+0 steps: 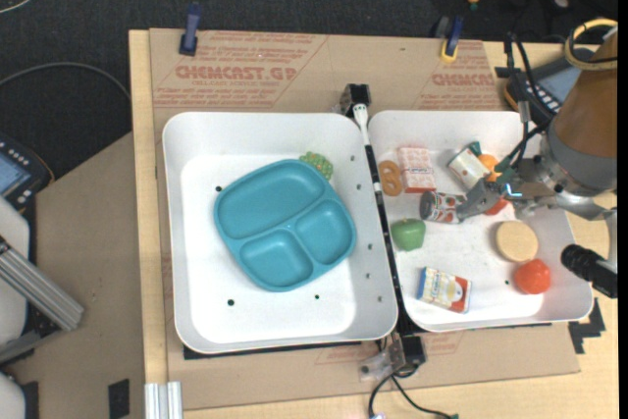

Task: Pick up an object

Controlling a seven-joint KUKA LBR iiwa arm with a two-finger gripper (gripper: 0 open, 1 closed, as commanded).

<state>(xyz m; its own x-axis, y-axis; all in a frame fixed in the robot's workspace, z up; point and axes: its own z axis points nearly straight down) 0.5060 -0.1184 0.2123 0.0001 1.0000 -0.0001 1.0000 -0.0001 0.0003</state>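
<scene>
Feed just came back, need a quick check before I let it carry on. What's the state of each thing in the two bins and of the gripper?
Blue divided plate: upright, in the left bin.
Small can: on its side, in the right bin.
Snack packet: lying flat.
Green apple: resting by the divider.
Orange ball: resting loose.
Gripper: low over the right bin; finger state unclear.

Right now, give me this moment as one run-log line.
gripper: low in right bin, at small can | grasp: cannot tell | left bin: teal divided plate
</scene>
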